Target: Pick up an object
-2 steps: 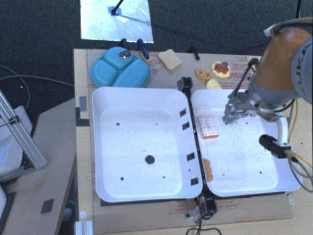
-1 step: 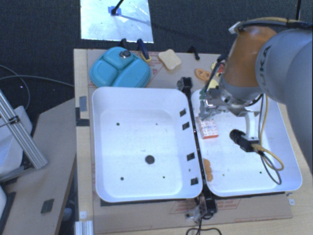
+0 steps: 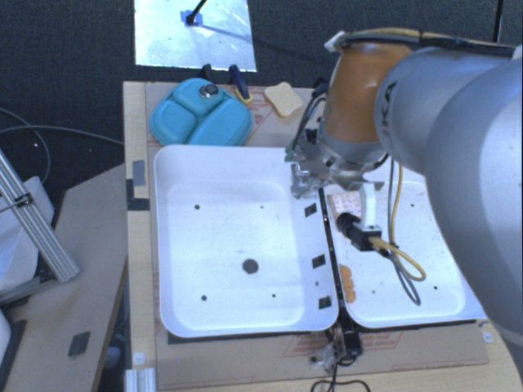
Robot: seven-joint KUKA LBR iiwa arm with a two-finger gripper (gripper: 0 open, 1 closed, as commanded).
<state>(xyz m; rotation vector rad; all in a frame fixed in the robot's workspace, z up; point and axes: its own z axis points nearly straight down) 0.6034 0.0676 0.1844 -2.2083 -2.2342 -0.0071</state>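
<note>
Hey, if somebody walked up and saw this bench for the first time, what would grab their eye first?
Probably the big grey arm with its orange band, looming in from the right over the seam between the two white bins. Next, the bright blue divided tray behind the left bin, beside a tan sponge-like piece. Then the small dark disc lying alone on the left bin's floor.

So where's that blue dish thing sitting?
The blue dish lies on the bench behind the left bin, just beyond its far edge, with a tan sponge-like piece to its right.
</note>
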